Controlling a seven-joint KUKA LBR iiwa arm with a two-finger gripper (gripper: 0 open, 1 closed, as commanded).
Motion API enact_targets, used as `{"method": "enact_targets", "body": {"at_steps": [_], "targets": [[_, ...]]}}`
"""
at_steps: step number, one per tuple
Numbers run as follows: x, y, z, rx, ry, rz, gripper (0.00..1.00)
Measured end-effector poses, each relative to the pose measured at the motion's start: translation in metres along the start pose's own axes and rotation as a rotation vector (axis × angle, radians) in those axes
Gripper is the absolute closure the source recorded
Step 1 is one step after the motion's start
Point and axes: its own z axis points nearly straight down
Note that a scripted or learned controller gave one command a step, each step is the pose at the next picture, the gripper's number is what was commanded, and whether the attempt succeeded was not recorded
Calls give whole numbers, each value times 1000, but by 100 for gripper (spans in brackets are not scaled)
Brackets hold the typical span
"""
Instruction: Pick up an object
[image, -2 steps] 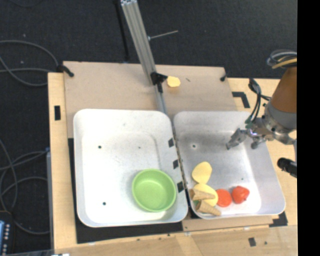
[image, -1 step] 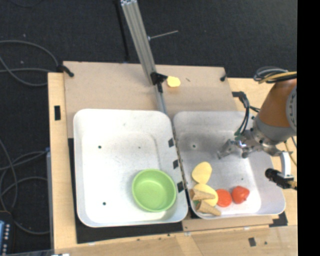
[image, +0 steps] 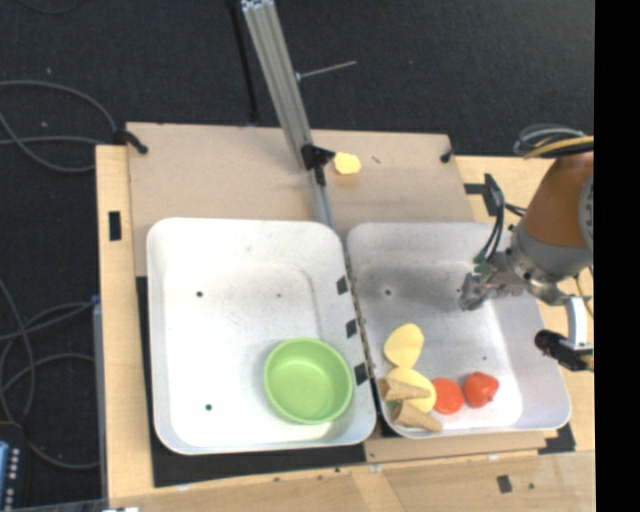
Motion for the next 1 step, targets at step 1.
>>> {"method": "enact_targets", "body": {"at_steps": [1], "targets": [[-10, 6, -55, -3, -1, 0, 100]]}}
